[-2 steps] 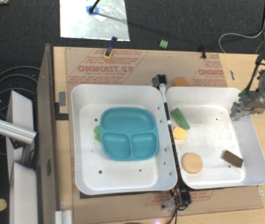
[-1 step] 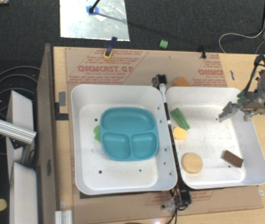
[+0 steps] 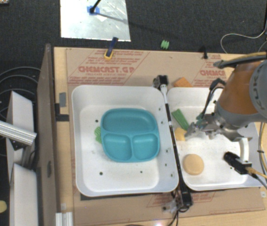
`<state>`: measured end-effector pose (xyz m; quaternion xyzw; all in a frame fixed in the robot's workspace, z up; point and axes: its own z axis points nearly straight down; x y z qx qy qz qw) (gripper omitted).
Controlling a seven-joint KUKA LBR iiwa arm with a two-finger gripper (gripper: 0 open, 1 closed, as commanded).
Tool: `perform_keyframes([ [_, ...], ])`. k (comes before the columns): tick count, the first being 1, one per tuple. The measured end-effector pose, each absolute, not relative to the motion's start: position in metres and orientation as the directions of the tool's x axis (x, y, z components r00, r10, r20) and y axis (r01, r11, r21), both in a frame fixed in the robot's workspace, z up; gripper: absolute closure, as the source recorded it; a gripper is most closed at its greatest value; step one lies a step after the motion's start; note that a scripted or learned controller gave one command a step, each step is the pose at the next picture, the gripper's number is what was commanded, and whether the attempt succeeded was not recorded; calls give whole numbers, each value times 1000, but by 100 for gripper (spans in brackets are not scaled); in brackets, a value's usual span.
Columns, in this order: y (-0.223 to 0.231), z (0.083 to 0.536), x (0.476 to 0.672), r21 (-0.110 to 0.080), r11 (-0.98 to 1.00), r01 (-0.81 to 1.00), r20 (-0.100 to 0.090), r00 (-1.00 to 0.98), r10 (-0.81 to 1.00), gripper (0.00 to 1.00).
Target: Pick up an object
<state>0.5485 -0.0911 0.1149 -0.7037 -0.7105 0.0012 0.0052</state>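
The robot's gripper (image 3: 204,126) hung in the right bin (image 3: 218,182) near a green block (image 3: 180,118) by the bin's left wall, its grip state impossible to tell; the block looked light, rigid and best pinched across its narrow sides.

This is a robotics lab or test cell. A plywood bench (image 3: 124,62) stamped with a supplier's name carries two white bins (image 3: 84,126) clamped side by side, a grey and orange industrial arm (image 3: 251,91) reaches in, and loose cables (image 3: 4,86) trail over dark carpet (image 3: 20,27) past the bench's left edge.
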Motion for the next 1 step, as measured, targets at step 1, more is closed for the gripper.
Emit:
perform_keyframes([
  [1, -173, 104, 646, 13, 3, 1000, -6, -3, 1000, 0],
])
